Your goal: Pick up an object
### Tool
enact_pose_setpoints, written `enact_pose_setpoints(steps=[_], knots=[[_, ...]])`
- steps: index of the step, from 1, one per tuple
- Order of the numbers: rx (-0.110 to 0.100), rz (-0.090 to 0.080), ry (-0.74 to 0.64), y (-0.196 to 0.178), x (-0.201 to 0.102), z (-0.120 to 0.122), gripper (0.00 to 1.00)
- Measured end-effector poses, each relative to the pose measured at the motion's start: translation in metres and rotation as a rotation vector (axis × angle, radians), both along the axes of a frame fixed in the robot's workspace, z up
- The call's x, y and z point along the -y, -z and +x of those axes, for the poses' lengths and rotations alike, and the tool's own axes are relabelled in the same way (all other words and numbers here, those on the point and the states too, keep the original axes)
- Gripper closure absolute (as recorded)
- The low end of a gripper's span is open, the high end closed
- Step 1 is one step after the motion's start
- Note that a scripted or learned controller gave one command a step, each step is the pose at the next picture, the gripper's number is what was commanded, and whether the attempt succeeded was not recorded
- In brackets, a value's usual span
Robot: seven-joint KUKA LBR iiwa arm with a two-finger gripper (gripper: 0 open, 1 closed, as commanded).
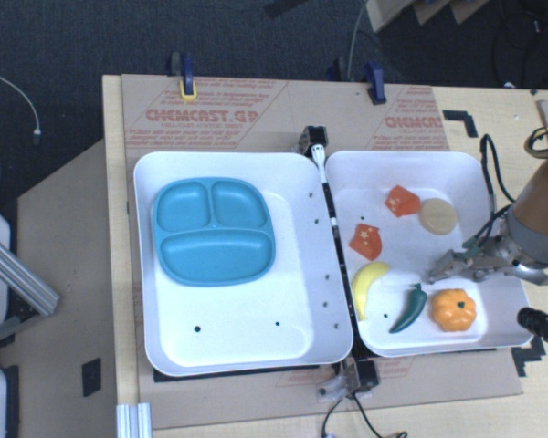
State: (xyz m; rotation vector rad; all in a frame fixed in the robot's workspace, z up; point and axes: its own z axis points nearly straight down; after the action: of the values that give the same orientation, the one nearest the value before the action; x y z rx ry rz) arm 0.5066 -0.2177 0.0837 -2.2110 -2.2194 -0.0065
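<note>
The right bin (347, 167) holds several small items. Two red pieces (402, 201) (366, 240) lie near its middle, with a tan round disc (437, 215) to their right. A yellow banana (369, 286), a green pepper (409, 308) and an orange pumpkin (454, 309) sit along the front. My gripper (458, 265) reaches in from the right, low over the bin. It hangs between the tan disc and the pumpkin, just above the pumpkin in the view. Nothing is visibly held in it.
The left bin (297, 327) carries a blue divided plate (215, 230) in its back left part. A black hinge strip (327, 208) runs between the bins. Cables (487, 167) trail along the right bin's far right edge beside the arm (539, 213).
</note>
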Motion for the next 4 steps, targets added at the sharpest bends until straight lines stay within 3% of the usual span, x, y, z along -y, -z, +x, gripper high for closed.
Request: enact_pose_setpoints(steps=[1, 3, 4], knots=[[0.003, -0.006, 0.002, -0.011, 0.002, 0.000, 1.00], [0.009, -0.012, 0.003, -0.116, -0.005, -0.015, 1.00], [0.009, -0.012, 0.003, -0.144, -0.005, -0.014, 1.00]])
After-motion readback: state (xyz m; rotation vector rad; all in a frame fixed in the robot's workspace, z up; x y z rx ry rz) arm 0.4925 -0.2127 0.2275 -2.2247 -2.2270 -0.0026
